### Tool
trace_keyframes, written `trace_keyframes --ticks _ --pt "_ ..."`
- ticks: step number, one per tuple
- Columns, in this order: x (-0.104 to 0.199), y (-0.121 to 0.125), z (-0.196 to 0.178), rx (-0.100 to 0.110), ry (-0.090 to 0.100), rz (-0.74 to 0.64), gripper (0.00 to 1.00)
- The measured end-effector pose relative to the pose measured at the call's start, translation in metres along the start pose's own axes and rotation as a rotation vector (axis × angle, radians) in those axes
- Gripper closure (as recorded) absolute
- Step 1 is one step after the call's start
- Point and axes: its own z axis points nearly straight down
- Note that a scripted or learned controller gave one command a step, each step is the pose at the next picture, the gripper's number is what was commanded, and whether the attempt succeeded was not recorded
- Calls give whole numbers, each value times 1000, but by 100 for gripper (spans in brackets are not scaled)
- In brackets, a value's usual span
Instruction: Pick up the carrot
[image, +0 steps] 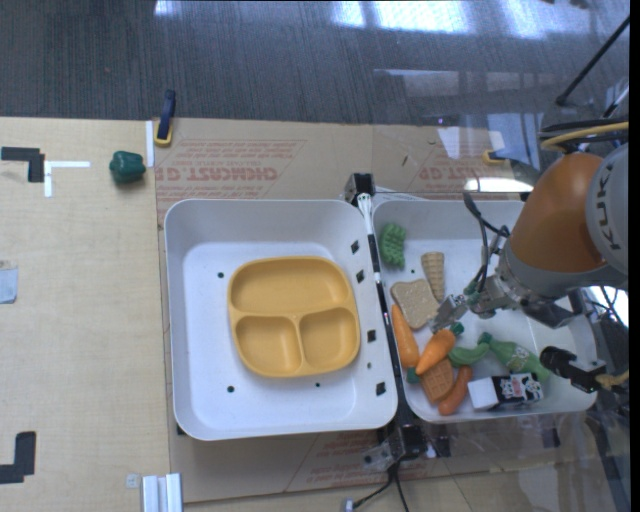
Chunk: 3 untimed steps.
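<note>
Right-centre of frame: gripper (455, 310) low over right bin (455, 215), can't tell its state. Carrot (434, 350) just below-left, touching cracker (413, 300) & 2nd carrot (404, 337). Risk: crowding → wrong item or glancing grab.

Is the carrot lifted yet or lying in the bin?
Lying in the right bin. The carrot rests among other toy foods, with the gripper just above it.

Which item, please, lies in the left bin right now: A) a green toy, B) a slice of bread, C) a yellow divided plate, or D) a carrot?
C: the yellow divided plate sits alone in the left bin, while the carrot lies in the right bin.
</note>
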Motion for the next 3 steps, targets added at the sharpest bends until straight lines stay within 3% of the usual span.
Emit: trace_keyframes --ticks 1,2,3 --pt "22 -21 20 -4 -2 -49 0" --pt "20 -19 11 -8 -5 -43 100" --pt "20 -19 11 -8 -4 -44 0"
